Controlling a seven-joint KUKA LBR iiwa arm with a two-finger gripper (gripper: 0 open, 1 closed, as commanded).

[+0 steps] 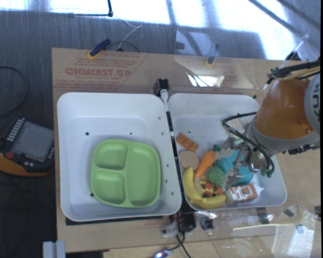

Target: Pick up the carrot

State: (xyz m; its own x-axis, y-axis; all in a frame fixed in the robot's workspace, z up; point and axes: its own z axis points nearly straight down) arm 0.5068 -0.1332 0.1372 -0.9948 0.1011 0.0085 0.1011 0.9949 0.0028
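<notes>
The orange carrot [205,163] lies tilted in the right bin [204,109], between a round tan disc and a teal item. My gripper [240,164] hangs low over the right bin, just right of the carrot, above the teal item. The arm's orange band and grey wrist cover the bin's right side. No object shows between the fingers.
A green divided plate [126,172] sits in the left bin [81,112]. Around the carrot lie a banana [196,192], a tan disc [188,159], an orange block [186,142], a teal item [222,174] and a small carton [242,193]. A divider [169,128] separates the bins.
</notes>
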